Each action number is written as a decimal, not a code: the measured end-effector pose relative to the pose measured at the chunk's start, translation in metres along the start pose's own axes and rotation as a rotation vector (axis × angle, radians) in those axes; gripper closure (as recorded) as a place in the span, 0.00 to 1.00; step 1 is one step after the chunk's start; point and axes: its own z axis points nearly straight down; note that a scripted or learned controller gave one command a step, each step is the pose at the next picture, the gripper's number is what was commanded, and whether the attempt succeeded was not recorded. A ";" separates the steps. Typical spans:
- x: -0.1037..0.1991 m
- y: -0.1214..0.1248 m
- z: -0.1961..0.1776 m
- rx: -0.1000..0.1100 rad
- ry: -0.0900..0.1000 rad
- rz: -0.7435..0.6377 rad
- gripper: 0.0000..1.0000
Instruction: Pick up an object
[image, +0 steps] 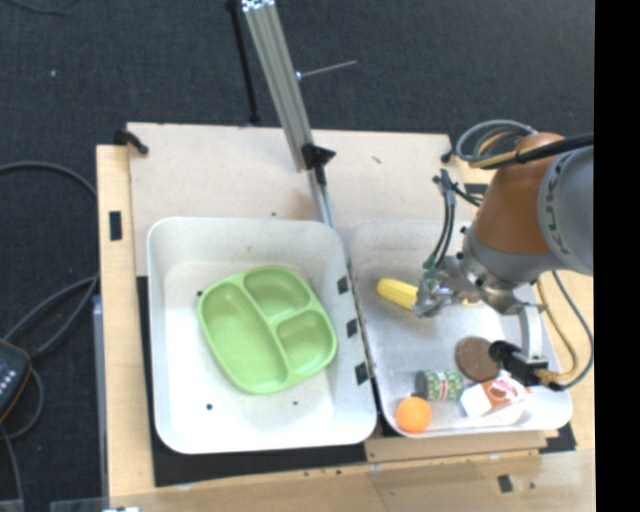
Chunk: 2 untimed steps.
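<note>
Camera view: gripper (428, 300) sits beside a yellow corn-like piece (397, 293) in the right bin (400, 400); its finger spread cannot be judged. Short, rounded piece, long axis running left-right, tilted slightly down toward the gripper

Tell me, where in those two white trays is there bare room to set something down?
The left bin has bare floor all around the green divided plate, widest along its near edge. The right bin is bare in the middle, between the yellow corn and the small can. Its near right corner is crowded: orange ball, brown disc, white carton.
</note>
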 end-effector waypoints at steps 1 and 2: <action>-0.012 0.001 -0.058 -0.002 -0.001 0.000 1.00; -0.013 0.003 -0.112 -0.001 -0.001 -0.009 1.00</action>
